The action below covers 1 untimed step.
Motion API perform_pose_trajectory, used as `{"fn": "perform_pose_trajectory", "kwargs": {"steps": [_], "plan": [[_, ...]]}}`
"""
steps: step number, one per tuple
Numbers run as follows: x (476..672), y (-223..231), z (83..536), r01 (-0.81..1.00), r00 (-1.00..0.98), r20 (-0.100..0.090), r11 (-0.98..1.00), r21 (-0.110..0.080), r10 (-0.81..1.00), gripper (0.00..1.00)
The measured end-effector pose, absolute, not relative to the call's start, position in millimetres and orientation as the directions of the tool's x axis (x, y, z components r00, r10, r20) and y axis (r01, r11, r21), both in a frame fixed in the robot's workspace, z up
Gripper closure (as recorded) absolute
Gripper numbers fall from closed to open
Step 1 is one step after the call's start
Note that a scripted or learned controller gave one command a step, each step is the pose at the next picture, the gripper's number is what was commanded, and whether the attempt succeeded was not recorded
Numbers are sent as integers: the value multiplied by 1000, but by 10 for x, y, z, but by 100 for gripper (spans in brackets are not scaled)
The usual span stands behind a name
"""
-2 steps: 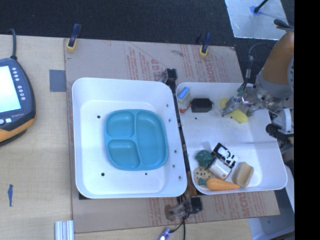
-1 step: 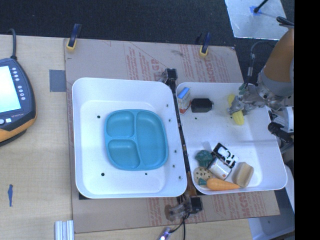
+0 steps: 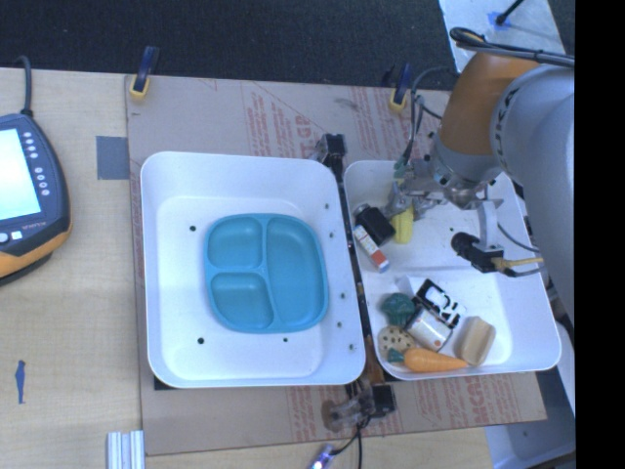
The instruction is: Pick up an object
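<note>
Pale wooden bench (image 3: 78,301) is seen carrying two white bins. At the right bin's (image 3: 527,355) far left, the claw (image 3: 408,201) is lowered over a small yellow block (image 3: 401,227); its grip cannot be told. Neighbouring clutter could be knocked instead.

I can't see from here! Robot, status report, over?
Gripper down in the right bin, over a yellow block. Nothing seen between its fingers. Marker close beside. Blue tray sits in the left bin.

Arm (image 3: 527,115) cut by right edge, handheld pendant (image 3: 24,193) by left
</note>
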<state>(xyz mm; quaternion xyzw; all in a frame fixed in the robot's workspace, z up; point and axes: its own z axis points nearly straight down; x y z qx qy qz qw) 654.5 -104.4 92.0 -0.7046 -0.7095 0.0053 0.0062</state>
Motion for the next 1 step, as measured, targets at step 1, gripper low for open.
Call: {"fn": "perform_pose_trajectory", "kwargs": {"steps": [1], "plan": [[6035, -30, 1924, 1000, -9, -2, 9, -4, 1000, 100]]}}
